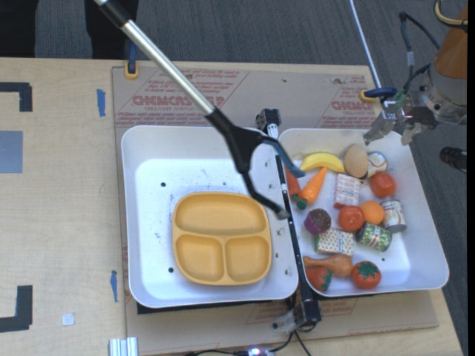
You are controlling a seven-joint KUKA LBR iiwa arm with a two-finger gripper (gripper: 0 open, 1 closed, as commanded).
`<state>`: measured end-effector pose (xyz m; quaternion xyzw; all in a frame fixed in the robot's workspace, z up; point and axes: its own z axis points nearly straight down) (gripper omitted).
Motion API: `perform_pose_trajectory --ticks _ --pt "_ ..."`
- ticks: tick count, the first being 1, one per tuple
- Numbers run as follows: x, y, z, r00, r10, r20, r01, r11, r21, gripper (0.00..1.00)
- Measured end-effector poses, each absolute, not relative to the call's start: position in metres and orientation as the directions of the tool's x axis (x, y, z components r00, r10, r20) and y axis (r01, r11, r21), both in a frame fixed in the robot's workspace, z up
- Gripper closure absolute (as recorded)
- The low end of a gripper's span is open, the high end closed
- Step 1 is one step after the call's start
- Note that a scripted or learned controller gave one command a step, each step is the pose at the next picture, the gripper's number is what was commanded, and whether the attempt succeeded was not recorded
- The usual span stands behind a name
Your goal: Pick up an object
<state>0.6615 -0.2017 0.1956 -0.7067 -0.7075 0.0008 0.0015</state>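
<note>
- The left bin [145,221] holds a yellow divided plate [221,237].
- The right bin [423,236] holds the toy food: a banana [322,161], a carrot [313,185], an egg [356,161] and tomatoes among it, all lying loose.
- The end effector [393,128] hangs at the right bin's far corner, fingers spread, nothing between them.
- Judged so, the pick is not yet begun: choosing, descending, closing and lifting remain.

Arm [450,58] comes in from the upper right, orange band showing above the wrist. The gripper [391,127] hangs low with its fingers spread, nothing between them.
</note>
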Motion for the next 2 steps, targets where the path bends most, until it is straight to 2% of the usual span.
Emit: perform_pose_trajectory --ticks 1,2 --pt "0.596 -0.215 0.107 -0.002 1.000 0.008 1.000 0.002 -0.008 0.00" --pt "0.545 -0.192 0.090 0.002 1.000 -0.007 1.000 -0.002 0.017 0.00"
